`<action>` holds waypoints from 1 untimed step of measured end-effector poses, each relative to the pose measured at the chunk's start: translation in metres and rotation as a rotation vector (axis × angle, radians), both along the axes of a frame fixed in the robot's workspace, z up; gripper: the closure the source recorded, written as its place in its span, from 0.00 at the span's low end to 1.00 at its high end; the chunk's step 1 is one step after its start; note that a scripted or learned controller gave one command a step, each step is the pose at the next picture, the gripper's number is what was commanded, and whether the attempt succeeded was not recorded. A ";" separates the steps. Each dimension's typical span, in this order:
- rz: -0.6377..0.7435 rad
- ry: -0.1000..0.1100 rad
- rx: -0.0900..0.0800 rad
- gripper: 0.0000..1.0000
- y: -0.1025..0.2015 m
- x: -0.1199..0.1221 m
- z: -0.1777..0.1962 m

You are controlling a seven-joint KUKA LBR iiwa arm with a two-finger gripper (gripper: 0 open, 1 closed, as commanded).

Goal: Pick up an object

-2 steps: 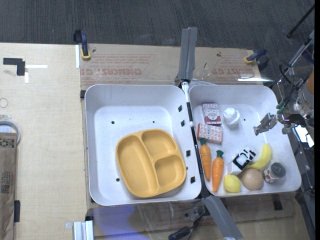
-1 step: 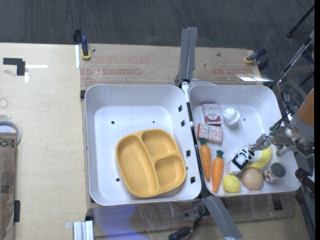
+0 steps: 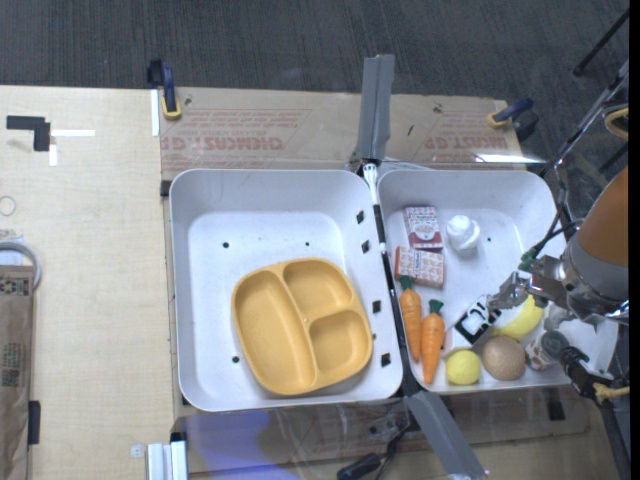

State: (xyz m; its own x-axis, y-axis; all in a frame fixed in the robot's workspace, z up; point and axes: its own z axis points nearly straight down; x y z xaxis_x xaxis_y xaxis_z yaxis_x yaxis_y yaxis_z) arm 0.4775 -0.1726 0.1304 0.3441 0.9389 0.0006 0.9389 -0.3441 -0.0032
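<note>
— Where's the thing to pick?

— Nothing is lifted. The gripper (image 3: 517, 290) is low over the right bin (image 3: 535, 190), near its right wall. Closest to it is a banana (image 3: 526, 318), lying just below and touching or nearly touching the tool's tip.

— Is it gripping the banana?

— I can't tell. The tool is small and blurred from here, so whether it is spread or pressed together doesn't show, and I see nothing clearly caught in it.

— What else lies near?

— A black-and-white piece (image 3: 477, 321) just left of the banana. Below them, along the front wall, a lemon (image 3: 462, 366) and a brown ball (image 3: 504, 357) side by side, touching. Left of those, two carrots (image 3: 421, 330) lie next to each other, tops pointing away from the front wall.

— And farther back?

— A red carton (image 3: 423, 226) with a second red box (image 3: 420, 266) just in front of it, and a white cap (image 3: 462, 232) beside the carton.

— The arm?

— The arm (image 3: 607, 238) comes in from the right, its orange band above the bin's edge.

— The other bin?

— The left bin (image 3: 200, 268) holds a yellow divided plate (image 3: 300, 325), set toward the front right corner.
</note>
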 end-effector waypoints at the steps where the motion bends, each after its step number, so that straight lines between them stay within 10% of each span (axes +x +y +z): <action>1: 0.142 -0.024 -0.003 0.00 -0.024 0.024 -0.025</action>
